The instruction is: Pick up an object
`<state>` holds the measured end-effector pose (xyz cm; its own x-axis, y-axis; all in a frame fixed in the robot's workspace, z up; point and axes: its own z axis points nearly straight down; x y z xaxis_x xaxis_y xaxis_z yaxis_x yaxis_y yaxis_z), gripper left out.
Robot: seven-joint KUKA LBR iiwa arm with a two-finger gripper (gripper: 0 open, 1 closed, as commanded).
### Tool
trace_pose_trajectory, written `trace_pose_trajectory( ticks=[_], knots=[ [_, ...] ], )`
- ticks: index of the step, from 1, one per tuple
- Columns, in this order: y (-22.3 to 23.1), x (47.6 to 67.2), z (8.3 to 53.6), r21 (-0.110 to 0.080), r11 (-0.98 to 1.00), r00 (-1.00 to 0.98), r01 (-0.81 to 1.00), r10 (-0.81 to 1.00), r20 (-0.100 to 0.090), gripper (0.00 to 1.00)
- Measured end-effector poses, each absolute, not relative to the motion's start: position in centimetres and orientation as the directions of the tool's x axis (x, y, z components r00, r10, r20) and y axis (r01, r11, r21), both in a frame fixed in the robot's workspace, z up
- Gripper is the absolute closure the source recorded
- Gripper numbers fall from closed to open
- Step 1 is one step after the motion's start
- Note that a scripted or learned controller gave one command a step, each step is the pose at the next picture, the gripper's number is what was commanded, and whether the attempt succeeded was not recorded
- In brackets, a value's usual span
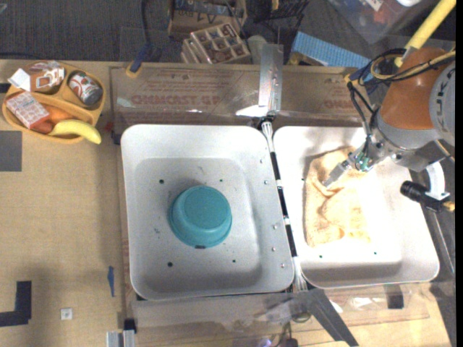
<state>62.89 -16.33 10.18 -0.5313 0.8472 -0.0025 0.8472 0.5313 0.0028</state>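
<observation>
A teal bowl [201, 216] lies upside down in the middle of the left bin [145, 150]. A cream-yellow cloth [336, 215] lies crumpled in the left half of the right bin [405, 259]. My gripper [335, 176] reaches in from the upper right and its tip is down at the cloth's upper part, over a raised fold. The grey arm with its orange band [409, 107] hangs over the right bin's far right corner.
A yellow tray [14, 110] with a banana and other play food stands on the bench at the far left. A metal divider [278, 194] runs between the bins. Cables and a black part [419, 192] hang beside the wrist.
</observation>
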Motion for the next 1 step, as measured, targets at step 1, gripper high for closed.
trace_pose_trajectory(
  ticks=[1],
  knots=[
    [-12.26,63.06,9.23,0.010,0.328,-0.328,0.944,0.945,-0.006,0.00]
  ],
)
